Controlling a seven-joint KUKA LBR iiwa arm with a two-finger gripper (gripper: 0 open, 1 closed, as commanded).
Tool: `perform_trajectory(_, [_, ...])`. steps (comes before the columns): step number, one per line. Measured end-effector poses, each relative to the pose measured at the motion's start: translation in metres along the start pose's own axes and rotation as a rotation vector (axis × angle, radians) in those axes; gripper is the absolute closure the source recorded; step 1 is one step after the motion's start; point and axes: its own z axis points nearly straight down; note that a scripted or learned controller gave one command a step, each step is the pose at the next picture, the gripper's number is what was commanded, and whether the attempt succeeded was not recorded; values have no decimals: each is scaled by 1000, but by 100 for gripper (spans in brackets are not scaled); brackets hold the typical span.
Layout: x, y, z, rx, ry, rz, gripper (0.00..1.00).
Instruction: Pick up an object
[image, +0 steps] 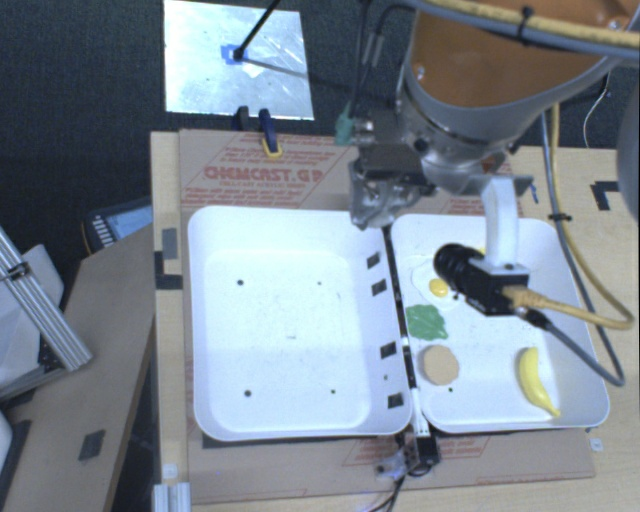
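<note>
The right bin (575, 400) holds a yellow banana (535, 381) near its front right corner. A tan round biscuit (438, 365) lies by the divider, with a green leafy piece (426, 320) just behind it. Behind that sits a white fried egg with a yellow yolk (437, 288), partly hidden by the robot's wrist parts. My gripper (373, 213) hangs over the back end of the divider between the bins, well behind and to the left of all these things. Nothing shows in its grasp.
The left bin (215, 330) stands beside the right one, and they share a central divider (395, 320). Both rest on a cardboard sheet (250, 172). The arm's big grey and orange body (500, 60) overhangs the back right. A shiny panel (238, 58) lies beyond the bench.
</note>
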Motion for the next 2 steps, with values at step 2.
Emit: perform_trajectory(2, [-97,-1,27,-3,-2,13,100])
